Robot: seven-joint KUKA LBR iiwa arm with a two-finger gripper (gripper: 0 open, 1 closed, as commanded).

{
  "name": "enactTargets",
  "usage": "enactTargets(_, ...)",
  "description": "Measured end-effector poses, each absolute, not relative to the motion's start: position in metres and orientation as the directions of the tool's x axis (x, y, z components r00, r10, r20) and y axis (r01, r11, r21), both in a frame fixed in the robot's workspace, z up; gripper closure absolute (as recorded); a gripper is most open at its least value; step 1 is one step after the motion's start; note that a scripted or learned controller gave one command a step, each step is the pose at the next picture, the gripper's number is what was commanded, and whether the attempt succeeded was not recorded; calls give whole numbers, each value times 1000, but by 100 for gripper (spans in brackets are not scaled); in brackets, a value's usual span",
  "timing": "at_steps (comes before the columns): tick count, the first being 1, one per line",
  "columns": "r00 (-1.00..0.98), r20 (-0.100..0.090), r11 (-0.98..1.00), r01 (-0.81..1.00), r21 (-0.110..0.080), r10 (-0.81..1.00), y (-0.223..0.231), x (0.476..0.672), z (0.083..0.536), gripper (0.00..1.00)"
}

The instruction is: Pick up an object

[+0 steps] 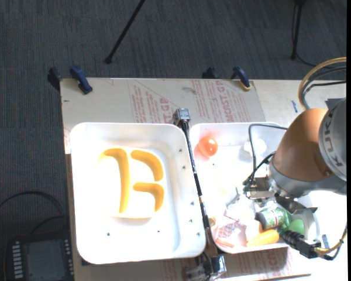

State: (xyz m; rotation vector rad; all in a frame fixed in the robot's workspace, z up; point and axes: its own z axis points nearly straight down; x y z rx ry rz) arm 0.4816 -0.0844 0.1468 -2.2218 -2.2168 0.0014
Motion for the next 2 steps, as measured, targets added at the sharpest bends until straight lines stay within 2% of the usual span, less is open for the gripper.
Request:
enactTargets(1, -1, 1, 1, 1000, -4, 1000, -91, 597, 86, 0)
enactTargets(2, 0, 1, 0, 1000, -4, 1000, -81, 576, 87, 0)
